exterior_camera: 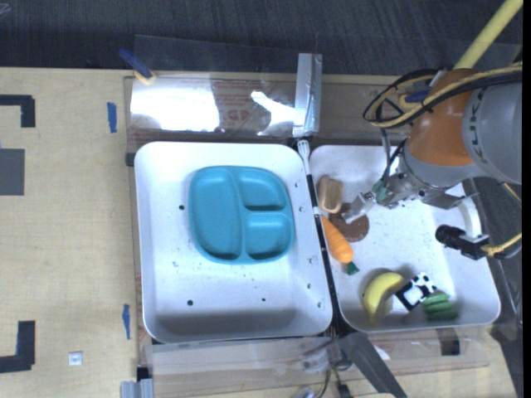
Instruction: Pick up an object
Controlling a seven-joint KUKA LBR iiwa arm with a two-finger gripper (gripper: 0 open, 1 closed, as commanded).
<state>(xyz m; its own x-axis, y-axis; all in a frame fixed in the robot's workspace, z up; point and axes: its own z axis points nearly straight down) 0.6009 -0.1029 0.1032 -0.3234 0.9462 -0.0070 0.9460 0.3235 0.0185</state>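
1. Several small objects lie in the right bin (485, 305), any of which could be the thing to pick up: a carrot (337, 240), a brown disc (355, 227), a tan piece (330, 193), a banana (378, 291), a black-and-white item (417, 290) and a green item (440, 307).
2. The carrot lies along the bin's left wall at about 9 o'clock from the bin's middle, orange with a green tip pointing toward 5 o'clock.
3. The brown disc is just beside the carrot on its 2 o'clock side; the tan piece stands at 12 o'clock from the carrot, near the wall.
4. The banana, black-and-white item and green item cluster at the bin's 6 o'clock edge, touching or nearly so.
5. The end effector (362, 207) sits low over the brown disc, reaching in from 3 o'clock. Whether its fingers are spread or clenched cannot be told, and nothing is visibly between them.
6. The arm (465, 139), grey with an orange band, carries yellow and black cables.
7. The left bin (158, 247) holds a blue divided plate (241, 214).
8. Both bins rest on a wooden worktop (58, 222).
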